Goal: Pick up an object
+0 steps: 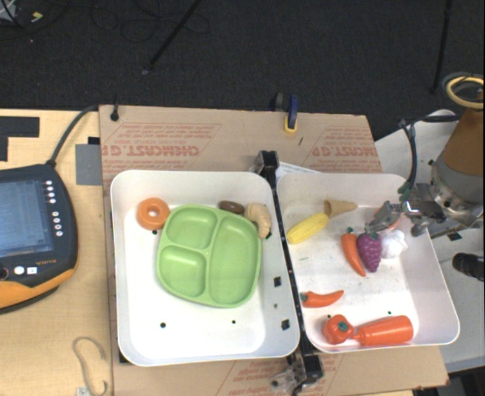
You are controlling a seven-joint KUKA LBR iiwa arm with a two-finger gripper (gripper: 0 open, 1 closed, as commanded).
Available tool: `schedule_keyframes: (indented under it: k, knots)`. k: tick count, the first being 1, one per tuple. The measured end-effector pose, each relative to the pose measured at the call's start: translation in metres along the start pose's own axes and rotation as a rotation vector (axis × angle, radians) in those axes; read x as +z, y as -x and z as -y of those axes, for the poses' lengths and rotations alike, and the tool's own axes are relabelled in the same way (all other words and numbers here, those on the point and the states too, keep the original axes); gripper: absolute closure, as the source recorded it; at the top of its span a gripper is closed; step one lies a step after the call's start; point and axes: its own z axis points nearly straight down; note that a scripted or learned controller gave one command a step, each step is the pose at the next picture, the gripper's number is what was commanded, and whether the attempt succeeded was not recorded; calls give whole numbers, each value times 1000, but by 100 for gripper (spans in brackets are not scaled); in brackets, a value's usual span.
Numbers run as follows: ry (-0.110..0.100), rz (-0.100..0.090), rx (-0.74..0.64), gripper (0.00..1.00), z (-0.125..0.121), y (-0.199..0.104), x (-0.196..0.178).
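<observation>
- Nearest the camera, an orange bottle-like toy (376,330) lies along the near edge of the right bin (437,291), with a small red pepper (321,298) just beyond it.
- Farther in, a carrot (352,252) touches purple grapes (370,251); a corn cob (307,227) lies to their left.
- The gripper (401,214) hovers just right of the grapes; I cannot tell how its jaws stand.
- Nothing looks lifted yet, so the pick remains to be done.
- The left bin (131,304) carries a green tray (209,256) and a doughnut (153,213).

The cardboard sheet (226,143) under the bins carries red print, upside down from this camera, which reads "CHEMCST, G.P." on its left part and repeats, only partly readable, on its right part near the clamp (291,114).
</observation>
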Motion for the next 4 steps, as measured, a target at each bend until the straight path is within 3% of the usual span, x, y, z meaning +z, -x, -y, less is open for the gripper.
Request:
schedule_keyframes:
  k: [1, 2, 3, 4]
  knots:
    - [12, 3, -1, 0, -3, 1, -7]
    - [8, 2, -4, 0, -4, -5, 37]
    - [31, 10, -1, 0, -10, -2, 62]
    - [39, 12, -1, 100, -12, -1, 51]
